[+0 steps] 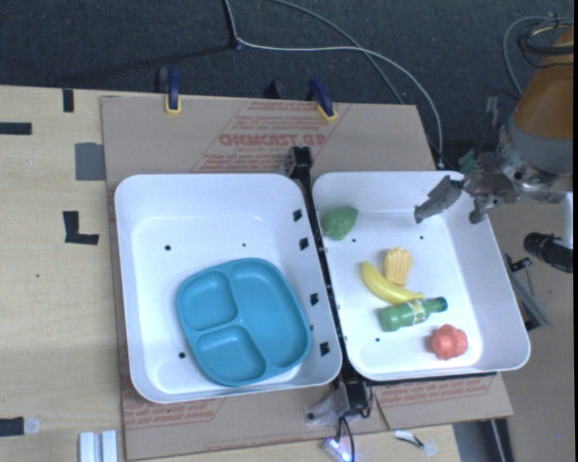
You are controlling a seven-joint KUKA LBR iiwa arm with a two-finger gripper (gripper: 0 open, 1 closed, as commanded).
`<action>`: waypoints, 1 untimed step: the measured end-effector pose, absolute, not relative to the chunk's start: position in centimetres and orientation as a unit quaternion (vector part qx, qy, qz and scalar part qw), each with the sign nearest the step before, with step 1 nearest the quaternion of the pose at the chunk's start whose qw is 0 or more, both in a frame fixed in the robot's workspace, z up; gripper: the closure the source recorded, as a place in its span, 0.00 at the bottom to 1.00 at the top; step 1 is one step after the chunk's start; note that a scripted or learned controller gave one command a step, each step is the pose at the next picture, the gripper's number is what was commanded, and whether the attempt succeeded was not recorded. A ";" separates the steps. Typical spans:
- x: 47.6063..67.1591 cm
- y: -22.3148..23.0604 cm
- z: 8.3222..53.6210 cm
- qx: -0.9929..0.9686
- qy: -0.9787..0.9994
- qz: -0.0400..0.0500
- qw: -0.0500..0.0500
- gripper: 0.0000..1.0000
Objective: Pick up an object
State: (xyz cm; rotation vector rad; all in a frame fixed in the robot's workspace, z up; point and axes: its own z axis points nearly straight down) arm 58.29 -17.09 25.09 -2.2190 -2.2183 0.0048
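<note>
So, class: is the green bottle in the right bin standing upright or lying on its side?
Lying on its side. The green bottle stretches flat across the floor of the right bin, its cap end pointing right, beside the banana.

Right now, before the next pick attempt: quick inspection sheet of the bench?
Surface: two white bins side by side on a cardboard sheet over the wooden bench.
Job's things: right bin holds a green lump, corn cob, banana, green bottle, red fruit.
Clutter: blue divided plate in the left bin.
Grippers: tool above the right bin's upper right, nothing between its fingers.
Cables: thin cable looping behind the bins.
Surroundings: two clamps on the cardboard's far edge, black tape marks.
</note>
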 end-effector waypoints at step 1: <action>58.4 -17.1 25.3 -0.707 -0.707 0.000 0.000 0.00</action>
